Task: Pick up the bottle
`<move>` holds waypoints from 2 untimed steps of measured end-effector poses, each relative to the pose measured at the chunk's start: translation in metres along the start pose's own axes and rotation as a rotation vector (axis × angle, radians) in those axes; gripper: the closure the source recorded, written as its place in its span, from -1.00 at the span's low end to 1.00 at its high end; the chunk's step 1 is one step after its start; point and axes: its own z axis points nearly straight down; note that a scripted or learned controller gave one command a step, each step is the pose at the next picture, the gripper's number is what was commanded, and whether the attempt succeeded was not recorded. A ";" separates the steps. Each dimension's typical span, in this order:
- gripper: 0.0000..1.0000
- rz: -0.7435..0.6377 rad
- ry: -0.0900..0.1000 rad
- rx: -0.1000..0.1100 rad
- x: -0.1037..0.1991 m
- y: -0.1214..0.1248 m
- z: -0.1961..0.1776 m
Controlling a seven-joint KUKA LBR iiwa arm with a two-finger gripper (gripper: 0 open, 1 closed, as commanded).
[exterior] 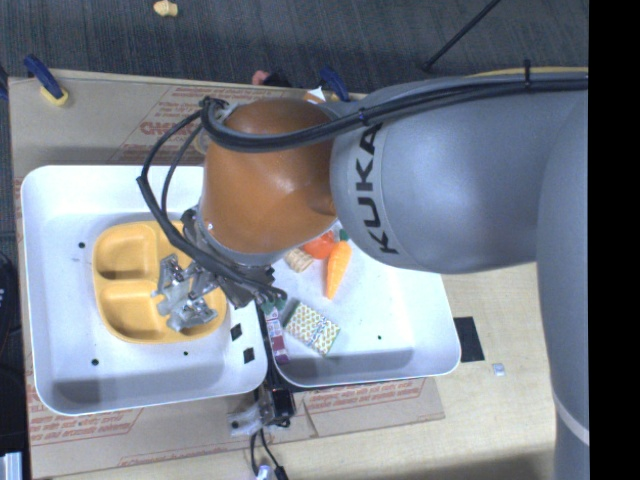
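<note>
Yellow tray (125,258) sits under your gripper (185,298) (grip unclear to me); the bottle (274,334) lies at four o'clock from it.

The grey arm (450,178) reaches in from the right, its hand (185,298) pointing down.

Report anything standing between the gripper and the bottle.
The gripper hangs over the yellow tray in the left bin; the dark, slim bottle lies in the right bin. Only the adjoining bin walls stand between.
</note>
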 end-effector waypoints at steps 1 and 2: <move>1.00 -0.003 -0.001 0.001 0.019 -0.030 -0.020; 1.00 0.079 0.004 -0.001 0.014 -0.016 0.037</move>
